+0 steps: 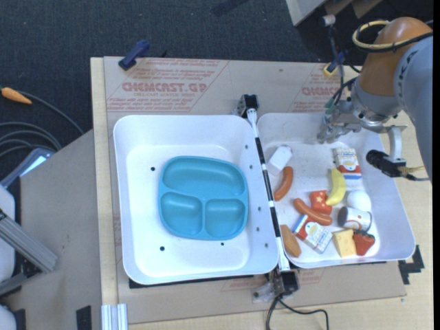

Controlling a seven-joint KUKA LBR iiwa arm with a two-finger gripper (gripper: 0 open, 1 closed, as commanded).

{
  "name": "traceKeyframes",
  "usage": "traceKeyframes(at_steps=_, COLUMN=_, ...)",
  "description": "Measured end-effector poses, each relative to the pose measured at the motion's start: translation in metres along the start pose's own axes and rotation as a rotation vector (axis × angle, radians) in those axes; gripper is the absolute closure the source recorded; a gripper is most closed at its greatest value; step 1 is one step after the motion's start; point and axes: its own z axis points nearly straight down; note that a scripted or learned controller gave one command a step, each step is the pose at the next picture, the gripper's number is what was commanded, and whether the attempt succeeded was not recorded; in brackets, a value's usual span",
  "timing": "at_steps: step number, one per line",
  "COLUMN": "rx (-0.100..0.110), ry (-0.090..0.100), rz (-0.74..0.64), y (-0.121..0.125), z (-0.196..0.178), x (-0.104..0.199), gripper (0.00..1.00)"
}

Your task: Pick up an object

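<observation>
My gripper (335,129) hangs over the far part of the right bin (302,126), below the orange band of the arm (385,74). It is above bare bin floor, a little beyond a small white and red carton (347,161). Toy food lies nearer the front: a yellow banana (336,186), a white block (280,158), two sausages (283,182) (313,212), a red pepper piece (320,199), a cheese wedge (344,243) and a bread roll (291,241). Nothing shows in the gripper.
The left bin (137,143) holds a blue divided plate (203,196). A black clip (248,104) joins the bins at the back. A black part of the arm (382,162) juts over the right bin's right side. Cables trail off to the left of the bench.
</observation>
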Motion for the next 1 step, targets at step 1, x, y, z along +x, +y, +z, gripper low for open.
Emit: traceKeyframes(at_steps=1, rx=0.001, ry=0.0, rz=0.0, y=-0.0001, z=0.0002, x=0.0002, gripper=0.0)
